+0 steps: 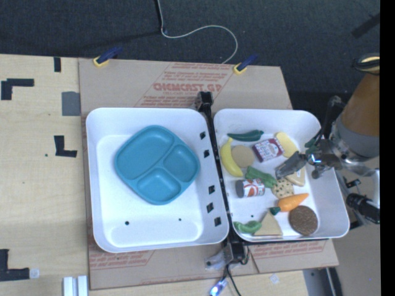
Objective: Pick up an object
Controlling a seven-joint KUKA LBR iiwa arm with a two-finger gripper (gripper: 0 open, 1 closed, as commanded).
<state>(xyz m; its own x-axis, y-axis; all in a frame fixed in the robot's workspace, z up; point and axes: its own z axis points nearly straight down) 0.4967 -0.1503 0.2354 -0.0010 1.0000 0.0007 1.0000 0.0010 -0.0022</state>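
The right bin [305, 119] holds several toy foods: a green chilli [245, 135], a banana [227, 159], a yellow piece [287, 143], a small maroon packet [267, 148], a can [250, 189], a cracker [282, 188], a carrot [291, 201] and a brown round cookie [303, 219]. My gripper [290, 165] reaches in from the right and hangs low over the bin's right-middle part, just above the cracker and right of the packet. Nothing shows as held in it.
The left bin [99, 165] holds a blue divided plate [157, 163]. A black divider [213, 165] runs between the two bins. A sandwich wedge [270, 226] and a green piece [247, 228] lie at the right bin's front edge. The arm's orange band [364, 106] stands beyond the bin's right wall.
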